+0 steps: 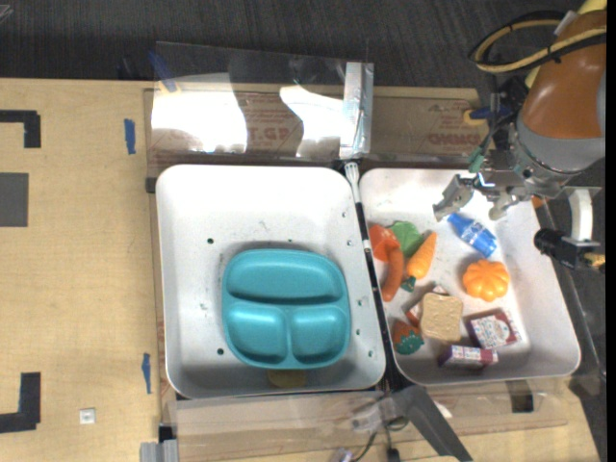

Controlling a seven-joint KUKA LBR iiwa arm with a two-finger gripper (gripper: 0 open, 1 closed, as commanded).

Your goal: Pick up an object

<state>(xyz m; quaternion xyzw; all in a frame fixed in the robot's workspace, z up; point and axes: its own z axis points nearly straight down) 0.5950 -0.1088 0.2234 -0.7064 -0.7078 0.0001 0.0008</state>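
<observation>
The gripper (478,197) hangs with fingers spread wide and nothing between them over the right bin (558,354), just above a blue bottle (475,233) lying beside an orange pumpkin (485,279), while the left bin (183,219) holds a teal divided tray (285,305).

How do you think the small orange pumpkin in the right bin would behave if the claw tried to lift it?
The pumpkin looks rounded and ribbed, so it may slip or roll. It appears to be a toy, probably light. It lies apart from its neighbours, so access seems easy.
</observation>
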